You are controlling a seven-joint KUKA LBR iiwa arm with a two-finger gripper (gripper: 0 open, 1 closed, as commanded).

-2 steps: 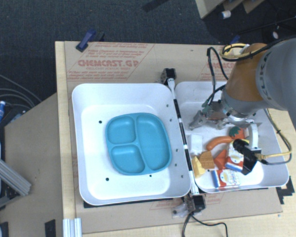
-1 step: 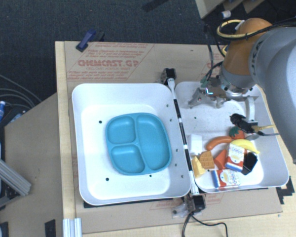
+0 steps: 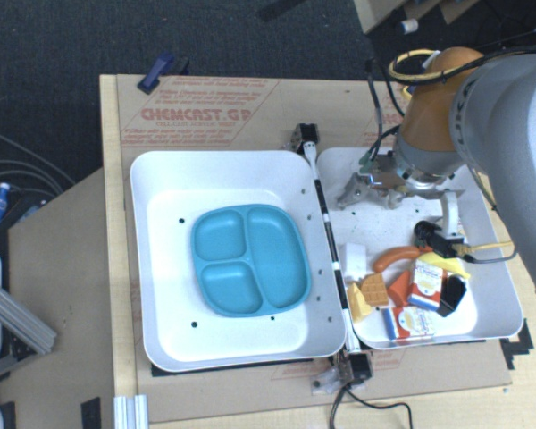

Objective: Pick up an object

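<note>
The gripper [image 3: 375, 189] hung over the back of the right bin [image 3: 491, 315]; whether it was open or closed could not be told. Toward the front of that bin, near it but apart, lay a heap of small objects [image 3: 417, 291]. To its left, the left bin [image 3: 161, 239] held a blue divided plate [image 3: 249, 259].

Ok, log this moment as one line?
arm: over right bin | tool: above bin's far end, nothing seen held | objects: heaped at near end | blue tray: left bin
</note>
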